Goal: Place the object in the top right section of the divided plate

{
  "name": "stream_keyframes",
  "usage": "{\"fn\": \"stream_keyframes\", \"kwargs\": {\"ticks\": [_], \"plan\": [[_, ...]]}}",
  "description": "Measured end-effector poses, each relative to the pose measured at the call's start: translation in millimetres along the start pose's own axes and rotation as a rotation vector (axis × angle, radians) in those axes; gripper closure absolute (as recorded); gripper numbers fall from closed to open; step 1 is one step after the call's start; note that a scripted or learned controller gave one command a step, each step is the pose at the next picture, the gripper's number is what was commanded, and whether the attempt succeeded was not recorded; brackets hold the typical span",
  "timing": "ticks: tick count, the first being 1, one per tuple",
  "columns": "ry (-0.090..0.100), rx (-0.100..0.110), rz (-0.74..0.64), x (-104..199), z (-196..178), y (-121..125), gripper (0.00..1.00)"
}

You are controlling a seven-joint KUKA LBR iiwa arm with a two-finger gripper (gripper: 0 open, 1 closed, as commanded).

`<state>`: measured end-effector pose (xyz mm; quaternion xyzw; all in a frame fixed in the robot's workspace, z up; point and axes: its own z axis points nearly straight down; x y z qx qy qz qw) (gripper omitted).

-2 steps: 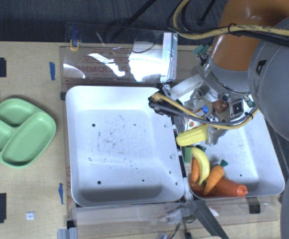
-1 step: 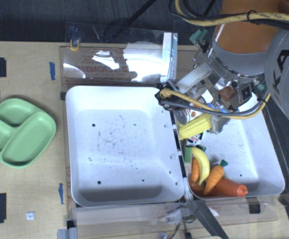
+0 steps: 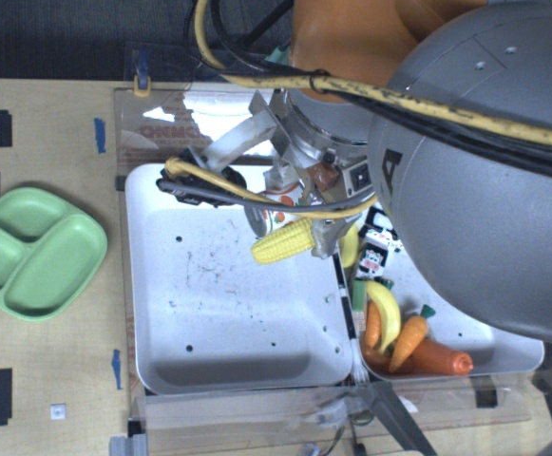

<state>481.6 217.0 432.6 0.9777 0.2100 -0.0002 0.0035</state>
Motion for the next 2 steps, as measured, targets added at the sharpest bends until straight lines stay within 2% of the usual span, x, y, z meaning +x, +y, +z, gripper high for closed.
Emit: {"fn": "stream_keyframes", "kwargs": {"ticks": [1,2], "plan": [[-0.007,0.005,-0.274,54,28,55,1.00],[-0.006,0.004,-0.243,48,1,48,1.00]]}}
